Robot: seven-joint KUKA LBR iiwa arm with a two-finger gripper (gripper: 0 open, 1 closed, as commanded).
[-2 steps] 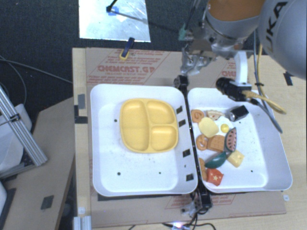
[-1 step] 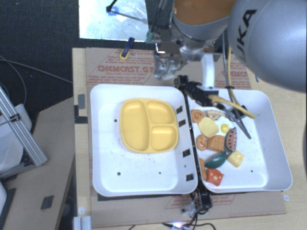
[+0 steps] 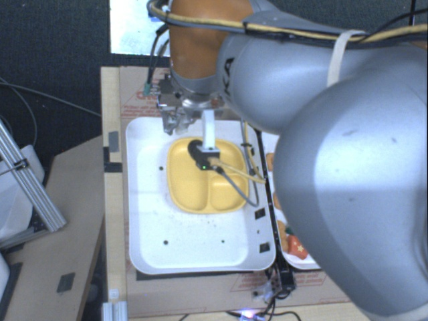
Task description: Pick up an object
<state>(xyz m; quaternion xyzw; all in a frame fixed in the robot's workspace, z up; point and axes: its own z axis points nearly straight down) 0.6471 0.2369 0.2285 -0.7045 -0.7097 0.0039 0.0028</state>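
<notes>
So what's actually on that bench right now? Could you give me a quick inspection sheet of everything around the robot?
Surface: left white bin on a cardboard-lined bench; the right bin is mostly behind the arm.
Job's things: yellow two-compartment dish in the left bin; orange-red items in the right bin, too hidden to name.
Clutter: small dark specks on the left bin's floor.
Grippers: gripper over the dish's far edge; finger state unclear.
Cables: yellow-and-black cable along the arm; thin leads over the dish.
Surroundings: metal frame at left, dark backdrop.
</notes>
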